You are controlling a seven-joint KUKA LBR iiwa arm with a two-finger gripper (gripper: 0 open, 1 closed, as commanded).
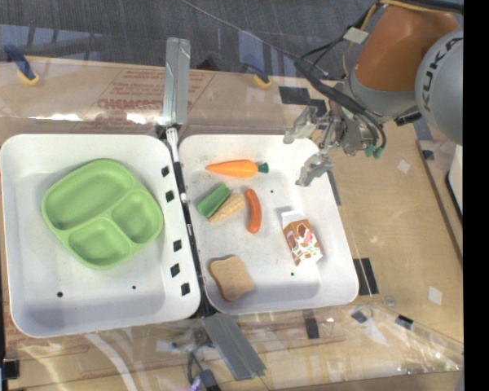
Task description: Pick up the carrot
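Observation:
The carrot [232,169], orange with a small green stem end pointing right, lies flat near the back of the right bin [334,275]. My gripper [307,149] hangs over that bin's back right corner, to the right of the carrot and apart from it. Its two fingers [314,169] stand open, and nothing is between them.
In the right bin also lie a corn cob with green husk [216,204], a red sausage [253,210], a brown snack packet [301,241] and a bread slice [231,277]. The left bin [24,300] holds a green divided plate [103,212]. A metal clamp [177,80] stands between the bins at the back.

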